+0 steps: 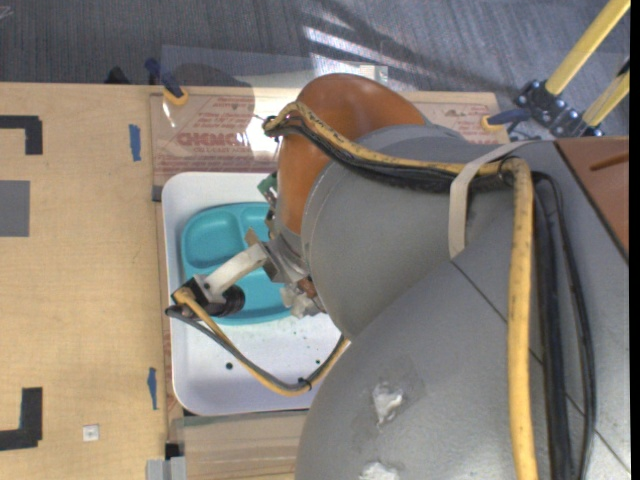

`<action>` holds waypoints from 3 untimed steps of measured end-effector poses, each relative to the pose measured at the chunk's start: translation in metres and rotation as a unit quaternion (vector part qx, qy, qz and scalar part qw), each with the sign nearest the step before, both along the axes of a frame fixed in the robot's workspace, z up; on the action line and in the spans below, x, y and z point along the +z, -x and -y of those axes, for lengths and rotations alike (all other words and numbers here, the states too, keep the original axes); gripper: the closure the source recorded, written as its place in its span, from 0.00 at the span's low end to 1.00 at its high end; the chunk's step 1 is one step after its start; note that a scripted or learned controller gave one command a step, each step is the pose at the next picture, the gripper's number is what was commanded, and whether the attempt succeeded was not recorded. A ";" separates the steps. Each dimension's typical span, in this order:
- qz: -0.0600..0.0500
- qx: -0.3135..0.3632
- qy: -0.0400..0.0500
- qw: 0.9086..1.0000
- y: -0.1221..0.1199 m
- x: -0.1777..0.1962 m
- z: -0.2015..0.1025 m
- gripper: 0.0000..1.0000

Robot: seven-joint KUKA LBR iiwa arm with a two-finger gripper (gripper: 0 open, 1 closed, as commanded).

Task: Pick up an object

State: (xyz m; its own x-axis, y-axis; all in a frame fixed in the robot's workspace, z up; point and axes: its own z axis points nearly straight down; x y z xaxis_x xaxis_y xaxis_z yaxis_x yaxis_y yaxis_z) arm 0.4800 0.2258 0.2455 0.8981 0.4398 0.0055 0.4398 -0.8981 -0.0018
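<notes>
Teal plate [213,240] in white bin [215,373], tan bench [80,268], grey carpet [200,8] beyond

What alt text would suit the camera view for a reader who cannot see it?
A grey robot arm with an orange band reaches in from the right over a white bin, covering most of it. A teal divided tray lies in the bin's visible part, partly under the arm.

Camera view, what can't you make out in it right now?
In the camera view:
- Teal tray: its right side, hidden under the arm.
- White bin: its right part, covered by the arm.
- Green thing at the bin's far wall: mostly behind the orange band, unidentifiable.
- Dark specks on the bin floor: too small to name.
</notes>
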 end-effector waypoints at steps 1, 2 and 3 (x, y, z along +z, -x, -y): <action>-0.006 -0.103 0.004 0.995 0.003 -0.147 0.002 1.00; 0.000 0.002 -0.001 1.000 0.000 -0.009 0.000 1.00; -0.006 -0.124 0.005 0.992 0.003 -0.143 0.003 1.00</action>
